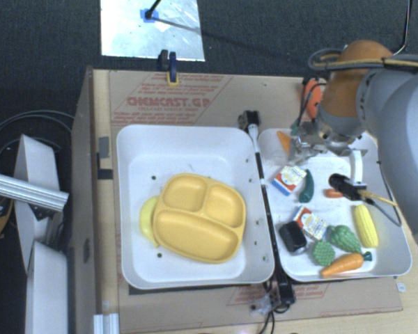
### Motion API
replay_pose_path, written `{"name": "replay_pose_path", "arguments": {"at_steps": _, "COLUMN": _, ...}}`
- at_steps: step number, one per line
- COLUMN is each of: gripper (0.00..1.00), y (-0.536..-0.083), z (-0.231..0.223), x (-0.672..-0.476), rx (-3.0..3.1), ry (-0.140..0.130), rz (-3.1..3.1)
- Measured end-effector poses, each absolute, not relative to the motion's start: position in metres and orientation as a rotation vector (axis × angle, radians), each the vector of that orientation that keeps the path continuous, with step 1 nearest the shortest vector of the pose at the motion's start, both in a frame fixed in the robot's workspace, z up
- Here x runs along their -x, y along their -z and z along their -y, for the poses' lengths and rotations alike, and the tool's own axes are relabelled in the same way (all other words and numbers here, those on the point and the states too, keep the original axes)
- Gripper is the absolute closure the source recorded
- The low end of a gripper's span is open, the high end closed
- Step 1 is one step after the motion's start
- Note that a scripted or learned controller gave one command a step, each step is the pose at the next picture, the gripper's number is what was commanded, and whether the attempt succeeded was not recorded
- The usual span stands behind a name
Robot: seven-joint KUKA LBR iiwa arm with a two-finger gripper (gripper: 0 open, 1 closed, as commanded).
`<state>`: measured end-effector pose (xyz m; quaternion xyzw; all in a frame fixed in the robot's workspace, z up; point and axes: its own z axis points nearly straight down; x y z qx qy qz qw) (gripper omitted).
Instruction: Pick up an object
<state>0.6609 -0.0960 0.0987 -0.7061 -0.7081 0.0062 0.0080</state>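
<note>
My gripper hangs low over the far left corner of the right bin, under the grey arm with the orange band. An orange piece lies just to its left, close to it. A small white, red and blue carton and a dark green vegetable lie a little nearer the camera than the gripper. Nothing shows between the gripper and these things that tells of a hold.
The right bin also holds a black block, a second small carton, two green vegetables, a carrot and a corn cob. The left bin bears a yellow divided tray.
</note>
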Motion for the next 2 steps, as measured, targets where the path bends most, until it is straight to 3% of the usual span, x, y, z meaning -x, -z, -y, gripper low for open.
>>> {"name": "replay_pose_path", "arguments": {"at_steps": 1, "gripper": 0.0, "y": -0.1, "z": 0.095, "x": -0.663, "rx": 2.21, "ry": -0.01, "rz": 2.22}}
{"name": "replay_pose_path", "arguments": {"at_steps": 2, "gripper": 0.0, "y": -0.084, "z": 0.089, "x": -0.664, "rx": 2.21, "ry": -0.031, "rz": 2.212}}
